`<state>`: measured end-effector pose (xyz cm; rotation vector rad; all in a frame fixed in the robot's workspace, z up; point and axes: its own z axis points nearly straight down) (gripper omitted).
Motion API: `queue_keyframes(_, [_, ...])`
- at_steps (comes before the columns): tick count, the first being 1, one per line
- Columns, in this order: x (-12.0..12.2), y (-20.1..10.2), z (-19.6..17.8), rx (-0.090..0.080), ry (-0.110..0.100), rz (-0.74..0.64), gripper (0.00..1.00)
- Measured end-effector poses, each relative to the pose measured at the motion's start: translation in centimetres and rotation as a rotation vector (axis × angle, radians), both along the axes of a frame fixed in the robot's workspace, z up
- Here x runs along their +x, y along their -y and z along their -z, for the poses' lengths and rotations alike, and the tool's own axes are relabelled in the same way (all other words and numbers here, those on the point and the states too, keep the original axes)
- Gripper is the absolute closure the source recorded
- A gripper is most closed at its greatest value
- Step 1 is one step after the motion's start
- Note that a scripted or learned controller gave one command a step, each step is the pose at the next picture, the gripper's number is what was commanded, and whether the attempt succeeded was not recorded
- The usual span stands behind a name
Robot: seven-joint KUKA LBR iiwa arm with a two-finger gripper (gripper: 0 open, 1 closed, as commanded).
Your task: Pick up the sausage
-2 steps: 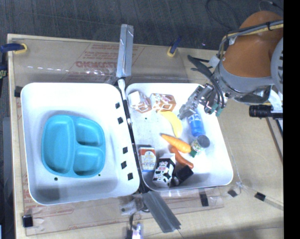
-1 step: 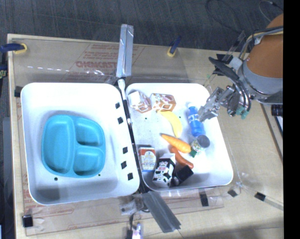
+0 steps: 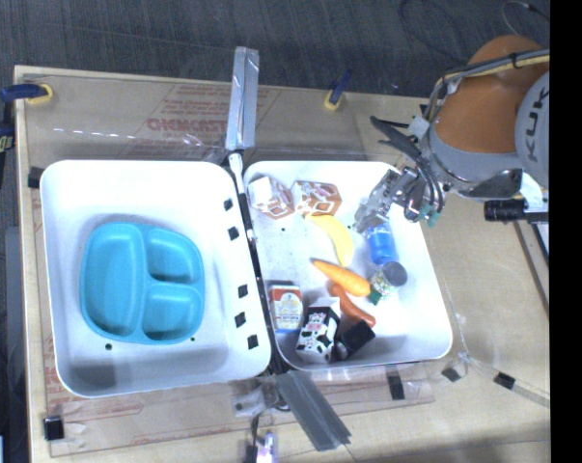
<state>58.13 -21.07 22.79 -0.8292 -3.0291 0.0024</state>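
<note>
One sausage (image 3: 357, 310) sits low in the right bin (image 3: 435, 328) under the carrot (image 3: 342, 277), well apart from my gripper (image 3: 375, 210) up top, can't tell if my jaws are open.

A blue divided plate (image 3: 141, 283) sits in the left bin (image 3: 69, 186); banana (image 3: 336, 238), carrot (image 3: 342, 278) right.

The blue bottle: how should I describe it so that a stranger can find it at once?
Look in the bin on the view's right, the one crowded with food items. Near its right wall, just below the gripper, lies the blue bottle. It is the sole blue thing in that bin, to the right of the yellow banana.
</note>
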Motion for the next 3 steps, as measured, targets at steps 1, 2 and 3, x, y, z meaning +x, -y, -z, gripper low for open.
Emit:
queue_keyframes(1, [2.8, -1.3, 10.5, 0.002, 0.000, -0.250, 1.00])
queue_keyframes(2, [-4.0, -8.1, 5.0, 0.001, 0.001, 0.011, 1.00])
queue_keyframes(3, [-9.8, -12.9, 3.2, 0.002, 0.001, -0.324, 1.00])
